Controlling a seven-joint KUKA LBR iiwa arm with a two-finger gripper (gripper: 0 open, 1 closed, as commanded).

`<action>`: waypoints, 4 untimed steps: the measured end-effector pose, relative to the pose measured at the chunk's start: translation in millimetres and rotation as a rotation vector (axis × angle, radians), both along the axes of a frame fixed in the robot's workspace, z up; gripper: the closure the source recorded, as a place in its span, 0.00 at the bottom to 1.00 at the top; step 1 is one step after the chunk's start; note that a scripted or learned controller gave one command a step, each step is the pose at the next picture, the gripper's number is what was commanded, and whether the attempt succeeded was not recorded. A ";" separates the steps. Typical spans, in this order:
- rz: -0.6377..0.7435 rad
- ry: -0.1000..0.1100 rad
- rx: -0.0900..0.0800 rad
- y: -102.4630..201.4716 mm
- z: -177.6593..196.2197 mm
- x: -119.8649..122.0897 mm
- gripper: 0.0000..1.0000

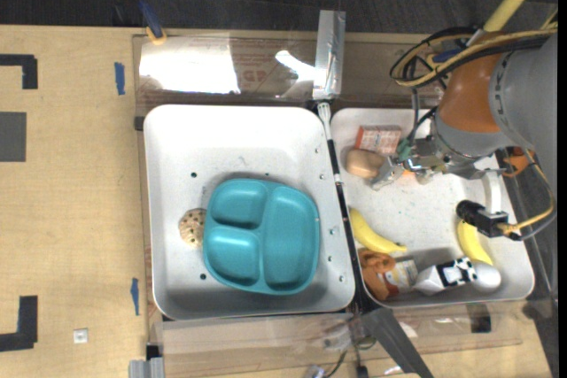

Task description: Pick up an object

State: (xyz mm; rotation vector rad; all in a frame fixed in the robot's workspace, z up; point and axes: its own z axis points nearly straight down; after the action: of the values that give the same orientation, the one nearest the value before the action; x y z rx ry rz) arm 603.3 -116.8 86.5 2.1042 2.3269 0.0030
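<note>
My gripper [392, 169] is low in the upper left part of the right bin [523, 279], reaching in from the right under the orange wrist band. Its tip lies right beside a tan rounded object [360, 162], at that object's right side. Whether they touch cannot be made out. A small pink and white box [379, 138] sits just above them. Nothing is visibly held.
The right bin also holds a banana [372, 233] by its left wall, a second banana [474, 243], an orange packet [381, 275] and a white bottle [459, 276] along the front. In the left bin [168, 133] sit a teal divided plate [261, 235] and a cookie [190, 227].
</note>
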 end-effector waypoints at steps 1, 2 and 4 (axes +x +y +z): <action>-0.020 0.027 -0.001 11.0 -2.0 58.7 0.00; -0.022 0.028 -0.003 10.6 9.9 58.7 1.00; -0.028 -0.003 0.000 29.7 101.7 65.1 1.00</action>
State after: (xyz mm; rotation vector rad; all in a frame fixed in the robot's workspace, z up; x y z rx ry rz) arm 668.4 -87.0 188.2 2.1348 2.2954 0.0066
